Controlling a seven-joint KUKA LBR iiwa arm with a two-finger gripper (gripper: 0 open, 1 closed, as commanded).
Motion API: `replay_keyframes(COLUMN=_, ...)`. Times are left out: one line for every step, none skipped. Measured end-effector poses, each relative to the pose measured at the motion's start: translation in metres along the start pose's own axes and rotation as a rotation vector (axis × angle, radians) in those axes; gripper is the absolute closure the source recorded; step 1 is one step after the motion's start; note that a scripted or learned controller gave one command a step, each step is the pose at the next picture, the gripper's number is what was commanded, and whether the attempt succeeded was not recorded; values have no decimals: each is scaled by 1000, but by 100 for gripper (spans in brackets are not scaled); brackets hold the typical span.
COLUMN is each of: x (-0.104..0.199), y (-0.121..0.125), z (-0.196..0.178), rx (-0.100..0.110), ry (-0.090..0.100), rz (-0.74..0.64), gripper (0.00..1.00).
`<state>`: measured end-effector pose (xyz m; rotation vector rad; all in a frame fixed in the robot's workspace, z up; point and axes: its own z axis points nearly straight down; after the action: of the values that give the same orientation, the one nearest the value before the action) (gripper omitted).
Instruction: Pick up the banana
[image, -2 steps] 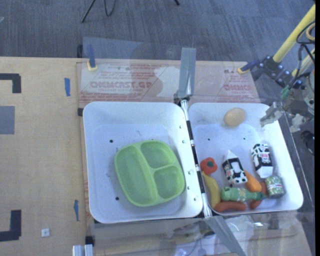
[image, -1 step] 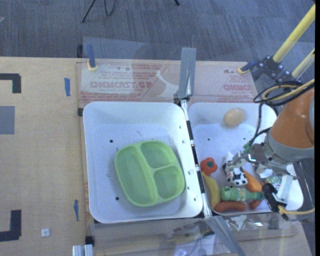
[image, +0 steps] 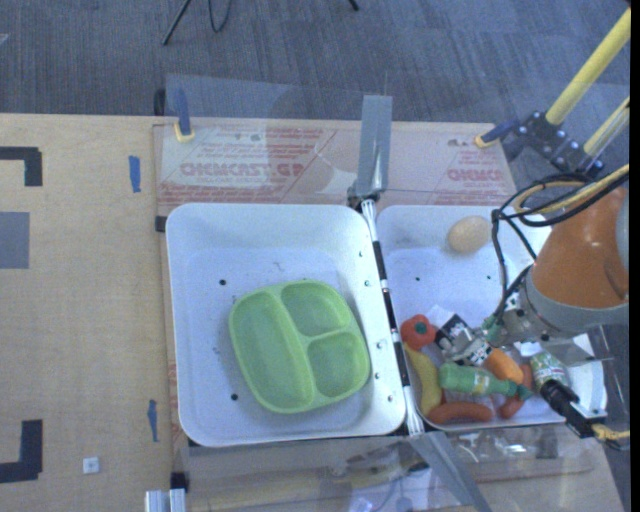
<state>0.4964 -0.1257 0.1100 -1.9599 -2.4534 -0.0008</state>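
Camera view looks down on two white bins side by side. Start at 6 o'clock, at the near edge. The right bin (image: 430, 265) has a pile of toy food at its near end. A red sausage (image: 462, 412) lies closest to us. Just past it is the banana (image: 425, 375), yellow, lying along the left wall of this bin, at about 9 o'clock from the pile. A green bottle (image: 472, 381) lies across the pile, touching the banana at its right side. An orange carrot (image: 505, 365) sits at 3 o'clock from the bottle. A red tomato (image: 416, 330) with a green top rests at the far tip of the banana.

The gripper (image: 468, 345) hangs low over the pile, just right of the tomato and just past the bottle. I cannot tell if it is wide or narrow, or if it holds a thing.

The left bin (image: 200, 240) holds a green tray (image: 298, 345) with three parts.

Far off, at 12 o'clock in the right bin, a tan ball (image: 468, 234) sits alone, well apart from the pile.
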Motion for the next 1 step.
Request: replay_keyframes(x=18, y=23, z=18, rx=-14, ry=-4, rz=407, gripper=0)
